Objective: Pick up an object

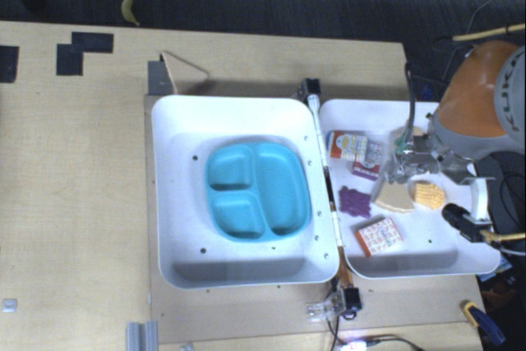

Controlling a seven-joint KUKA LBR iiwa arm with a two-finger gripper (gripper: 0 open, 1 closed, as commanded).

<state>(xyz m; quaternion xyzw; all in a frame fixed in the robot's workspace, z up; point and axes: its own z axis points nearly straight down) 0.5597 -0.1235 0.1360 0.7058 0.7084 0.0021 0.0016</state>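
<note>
I am reaching in from the right with my gripper (404,164) hanging low over the right bin (460,259), one of two white bins sitting side by side on the tan surface (74,201). Whether it is spread or pressed together I cannot tell at this angle. The left bin (177,259) is holding one blue divided tray (256,189) with three compartments. The right bin is holding five loose things that I am counting: one white and orange packet (355,148) at the far left, one purple piece (355,201) below it, one red patterned box (379,236) nearer still, one pale wedge (394,197) just beneath my gripper, and one yellow waffled piece (428,194) beside that wedge.
</note>
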